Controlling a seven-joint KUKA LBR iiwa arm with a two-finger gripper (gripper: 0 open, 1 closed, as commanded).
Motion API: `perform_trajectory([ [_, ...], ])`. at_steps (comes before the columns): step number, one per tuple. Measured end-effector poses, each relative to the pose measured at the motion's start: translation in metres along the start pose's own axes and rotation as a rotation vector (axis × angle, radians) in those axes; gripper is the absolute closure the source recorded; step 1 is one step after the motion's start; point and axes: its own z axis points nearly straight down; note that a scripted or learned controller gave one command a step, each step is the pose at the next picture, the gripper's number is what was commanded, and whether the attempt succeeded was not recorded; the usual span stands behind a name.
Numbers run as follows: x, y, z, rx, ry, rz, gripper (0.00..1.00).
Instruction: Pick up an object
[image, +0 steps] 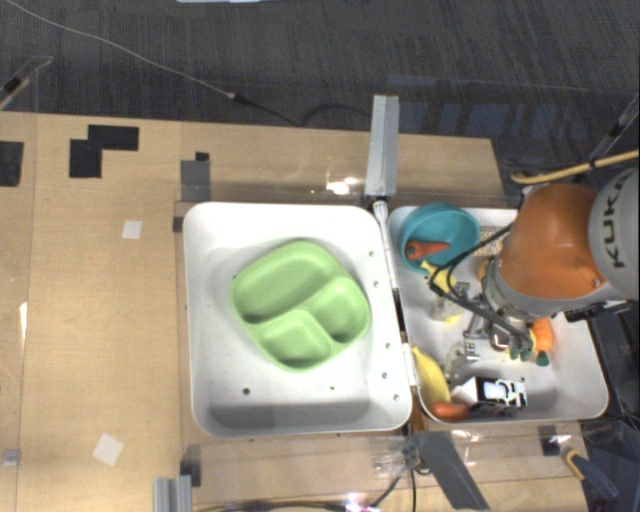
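Over the right bin: arm (560, 250) reaches in from the right, its orange band above the bin's middle, wrist pointed down.
Gripper (470, 352): low over the bin floor, just above the clutter at the near edge; wiring and metal parts hide the tips, so I cannot tell its state, and nothing is seen held.
Right bin (590, 385): holds several small things to choose from.
Banana (430, 372): yellow, lying along the left wall, just left of the gripper.
Toy car (497, 392): black and white, near the front wall, just below the gripper.
Orange piece (449, 409): small, in the front left corner, touching or nearly touching the banana's end.
Blue bowl (440, 235): far left corner, with a small orange thing inside it.
Carrot-like bit (541, 338): orange with green beside it, right of the gripper, partly under the wrist.
Left bin (215, 400): holds a green tray (300, 300) with compartments, well apart from the gripper.
Step in hand: by my reading, a descent onto the banana or the car; which one is not clear.
Doing it well: centre on one thing alone, straddle its narrow side, and keep off the bin wall.
Risk: the things lie close together, so a grasp may catch two, or nudge one away.
Progress: early; nothing lifted yet.
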Motion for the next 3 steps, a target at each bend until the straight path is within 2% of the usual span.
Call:
perform_trajectory([
  [1, -0.065, 0.014, 0.003, 0.000, 0.003, 0.232, 0.00],
  [2, -0.070, 0.016, -0.013, -0.001, -0.013, 0.226, 1.00],
  [3, -0.069, 0.016, -0.012, -0.001, -0.011, 0.226, 0.00],
])
